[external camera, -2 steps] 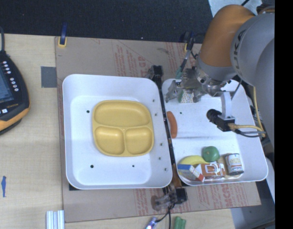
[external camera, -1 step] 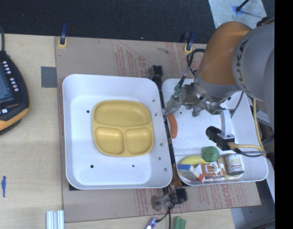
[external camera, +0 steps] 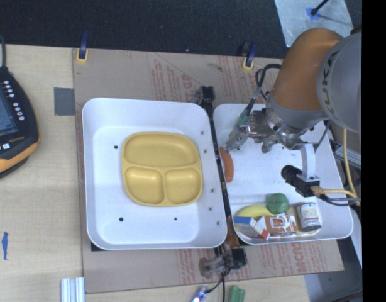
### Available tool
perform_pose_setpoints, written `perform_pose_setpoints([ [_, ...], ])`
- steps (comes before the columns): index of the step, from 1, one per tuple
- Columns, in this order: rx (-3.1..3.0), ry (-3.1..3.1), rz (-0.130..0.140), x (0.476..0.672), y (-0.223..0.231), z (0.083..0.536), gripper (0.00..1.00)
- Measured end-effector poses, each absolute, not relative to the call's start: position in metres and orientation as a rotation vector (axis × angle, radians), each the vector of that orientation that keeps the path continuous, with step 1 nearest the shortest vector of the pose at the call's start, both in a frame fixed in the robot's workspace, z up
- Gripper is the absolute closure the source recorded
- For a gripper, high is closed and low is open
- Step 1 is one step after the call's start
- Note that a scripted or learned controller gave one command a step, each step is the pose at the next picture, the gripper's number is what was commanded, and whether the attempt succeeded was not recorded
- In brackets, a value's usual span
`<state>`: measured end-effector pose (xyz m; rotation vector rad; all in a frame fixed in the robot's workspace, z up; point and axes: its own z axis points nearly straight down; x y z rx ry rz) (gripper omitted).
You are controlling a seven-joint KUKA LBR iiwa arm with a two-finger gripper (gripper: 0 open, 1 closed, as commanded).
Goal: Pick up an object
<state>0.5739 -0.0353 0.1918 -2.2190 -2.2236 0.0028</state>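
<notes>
The gripper (external camera: 240,134) hangs over the right bin (external camera: 256,181), fingers spread and holding nothing; the sausage (external camera: 227,164) lies just below, not yet picked up.

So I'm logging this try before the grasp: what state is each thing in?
Yellow divided plate: upright, alone in left bin.
Orange sausage-shaped toy: flat, at right bin's left wall.
Green ball: resting in near-edge clutter.
Small can: lying on its side.
Gripper: above the toy, holding nothing.
</notes>
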Motion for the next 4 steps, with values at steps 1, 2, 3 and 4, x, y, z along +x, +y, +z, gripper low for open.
perform_pose_setpoints([
  [1, -2.216, -2.224, 0.002, 0.648, -0.027, 0.192, 0.00],
  [2, -2.214, -2.224, 0.003, 0.604, -0.004, 0.217, 0.00],
  [3, -2.215, -2.225, 0.007, 0.559, -0.021, 0.191, 0.00],
  [4, -2.218, -2.223, 0.003, 0.569, -0.035, 0.192, 0.00],
])
